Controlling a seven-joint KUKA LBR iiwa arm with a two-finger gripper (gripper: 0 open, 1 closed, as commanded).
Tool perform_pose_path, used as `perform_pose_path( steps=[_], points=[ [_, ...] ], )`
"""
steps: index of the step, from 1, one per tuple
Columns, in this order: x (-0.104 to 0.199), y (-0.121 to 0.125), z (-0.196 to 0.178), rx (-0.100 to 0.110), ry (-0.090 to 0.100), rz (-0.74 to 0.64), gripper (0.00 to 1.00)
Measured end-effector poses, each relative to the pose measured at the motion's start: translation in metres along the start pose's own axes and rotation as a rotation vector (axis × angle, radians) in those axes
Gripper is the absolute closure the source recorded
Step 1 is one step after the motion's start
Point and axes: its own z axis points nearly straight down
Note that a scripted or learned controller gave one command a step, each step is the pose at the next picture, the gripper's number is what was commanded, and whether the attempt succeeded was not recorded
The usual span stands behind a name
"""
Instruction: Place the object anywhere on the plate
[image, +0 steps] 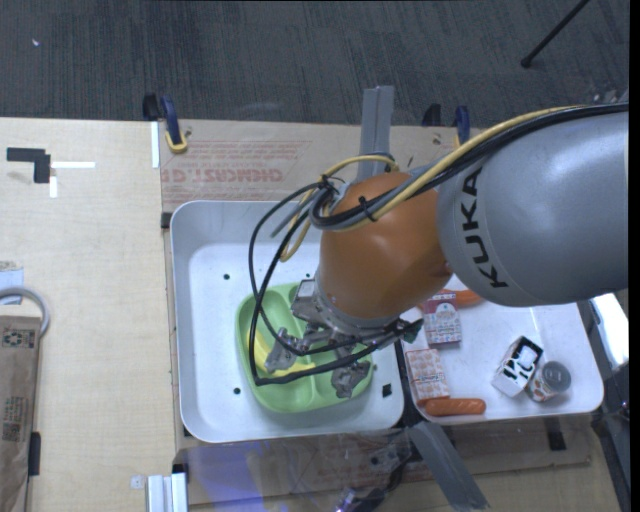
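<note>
A thick grey arm (540, 200) with black KUKA lettering runs from the right of the frame into a glossy orange band (375, 245), looped by black and yellow cables (300, 215).

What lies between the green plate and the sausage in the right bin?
In the camera view, a small printed packet lies between the green plate and the sausage, beside the bins' shared edge.

In the right-hand bin (590, 390), a sausage (455, 406) lies near the front edge beside two small printed packets (428, 374), with a black-and-white carton (517, 365) and a small can (550, 380) touching each other farther right.
</note>
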Motion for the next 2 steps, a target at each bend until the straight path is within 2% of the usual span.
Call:
perform_pose_path(
  steps=[1, 2],
  points=[
    [0.042, -0.054, -0.035, 0.006, -0.004, 0.182, 0.00],
    [-0.036, -0.042, 0.042, 0.001, -0.001, 0.295, 0.00]
  ],
)
